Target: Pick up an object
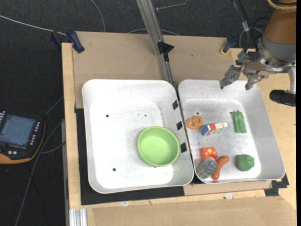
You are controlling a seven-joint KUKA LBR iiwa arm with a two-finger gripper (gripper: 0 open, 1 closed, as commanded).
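I see the tool [240,80] hovering over the far rim of the right bin [269,126], its two fingers spread wide with nothing between them and touching nothing. The objects lie nearer the camera than the tool: a green cylinder [239,121] closest to it, then a pretzel [194,122] beside a small carton [214,128] (white, red and blue). A green bowl [158,146] sits in the left bin [117,107].
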